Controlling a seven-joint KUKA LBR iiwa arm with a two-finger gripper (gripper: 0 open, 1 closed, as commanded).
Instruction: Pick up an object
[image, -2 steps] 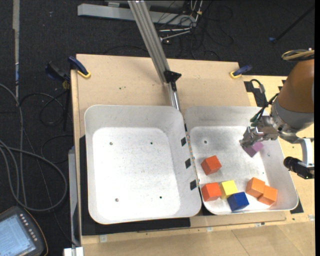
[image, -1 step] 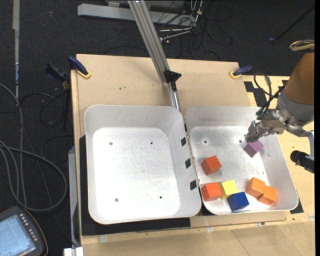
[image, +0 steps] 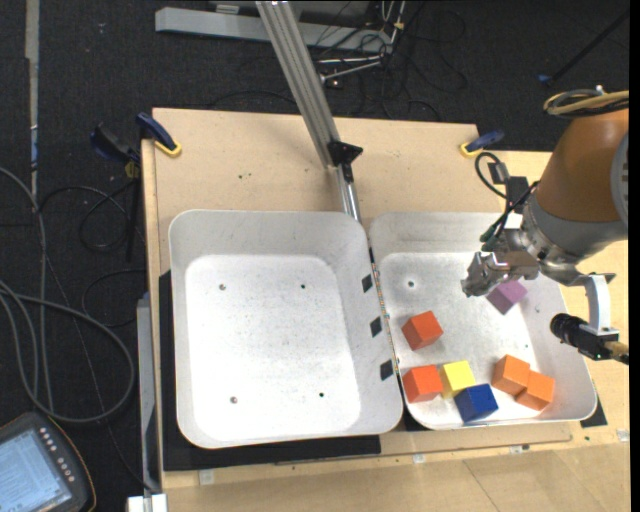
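Note:
My gripper (image: 488, 276) hangs over the upper middle of the right bin (image: 440, 232), on the grey arm with its orange band coming in from the right. A purple block (image: 509, 295) lies right against the gripper's lower right side, partly covered by it. I cannot tell whether the block is gripped or resting on the bin floor. An orange cube (image: 422, 329) lies alone below and left of the gripper. Along the bin's front lie another orange cube (image: 424, 382), a yellow cube (image: 458, 375) and a blue cube (image: 477, 402).
Two more orange blocks (image: 526, 381) sit in the right bin's front right corner. The left bin (image: 190, 300) adjoins the right one along a shared rim. A metal pole (image: 310, 90) slants in from the top toward the bins' junction.

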